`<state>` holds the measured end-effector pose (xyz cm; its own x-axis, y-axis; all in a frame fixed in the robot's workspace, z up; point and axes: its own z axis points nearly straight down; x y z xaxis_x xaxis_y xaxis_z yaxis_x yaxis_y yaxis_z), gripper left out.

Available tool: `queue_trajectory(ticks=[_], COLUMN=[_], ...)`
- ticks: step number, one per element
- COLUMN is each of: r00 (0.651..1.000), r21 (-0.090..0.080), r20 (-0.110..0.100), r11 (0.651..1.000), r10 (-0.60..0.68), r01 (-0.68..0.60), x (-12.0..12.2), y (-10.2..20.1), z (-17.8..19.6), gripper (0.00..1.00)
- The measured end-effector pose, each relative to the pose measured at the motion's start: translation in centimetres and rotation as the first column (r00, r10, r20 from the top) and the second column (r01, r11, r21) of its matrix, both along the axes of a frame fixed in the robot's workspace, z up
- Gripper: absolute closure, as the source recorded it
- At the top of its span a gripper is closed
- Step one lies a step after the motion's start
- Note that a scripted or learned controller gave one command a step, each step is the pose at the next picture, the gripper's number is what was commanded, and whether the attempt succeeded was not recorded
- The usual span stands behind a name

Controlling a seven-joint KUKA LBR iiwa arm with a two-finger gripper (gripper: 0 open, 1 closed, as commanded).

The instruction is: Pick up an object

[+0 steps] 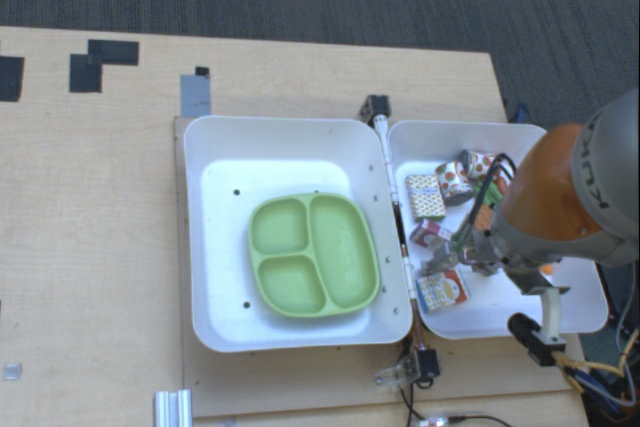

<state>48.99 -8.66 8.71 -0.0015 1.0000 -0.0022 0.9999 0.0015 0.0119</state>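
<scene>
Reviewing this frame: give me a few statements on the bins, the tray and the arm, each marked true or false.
1. A green divided tray lies in the left bin. True.
2. The tray has two compartments. False: it has three.
3. The small packets lie in the right bin. True.
4. The arm hangs over the left bin. False: it is over the right bin, above the packets.
5. The tray holds a packet. False: its compartments show only green.
</scene>
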Motion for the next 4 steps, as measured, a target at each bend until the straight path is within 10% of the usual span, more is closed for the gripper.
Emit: queue_trajectory(ticks=[1,2,3,4], r00=[1.0,1.0,1.0,1.0], r21=[-0.001,0.0,0.0,0.0], r20=[0.005,0.005,0.008,0.008], r11=[1.0,1.0,1.0,1.0], r10=[0.0,0.001,0.002,0.002], r01=[0.0,-0.001,-0.002,-0.002], x=[0.2,0.2,0.3,0.3], y=[0.0,0.0,0.1,0.1], z=[1.1,1.1,2.1,2.1], gripper=[1.0,0.0,1.0,0.0])
